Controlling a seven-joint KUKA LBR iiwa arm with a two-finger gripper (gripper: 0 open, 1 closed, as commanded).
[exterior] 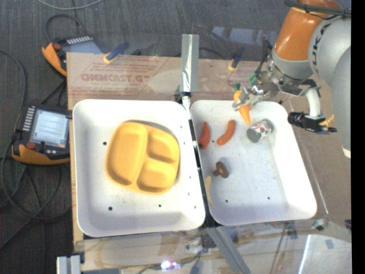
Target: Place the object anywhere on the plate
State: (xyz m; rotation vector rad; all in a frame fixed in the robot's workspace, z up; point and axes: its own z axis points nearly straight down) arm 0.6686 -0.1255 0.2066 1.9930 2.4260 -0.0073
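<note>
While the gripper [246, 97] hangs over the far edge of the right bin [285, 204], its fingers pinch a toy carrot [244, 114], tip down. Yellow plate [144, 156] sits in the left bin [91, 210], well apart. 2 sausages [226, 132], can [259, 131] & mushroom [221, 169] lie nearby.

Counts: 2 white bins, left bin [85, 153] and right bin [285, 181]. 1 yellow divided plate [144, 156] in the left bin. Right of the plate: 2 sausages [204, 133] [227, 132], 1 carrot [244, 113], 1 small can [259, 131], 1 brown mushroom [221, 169].
</note>
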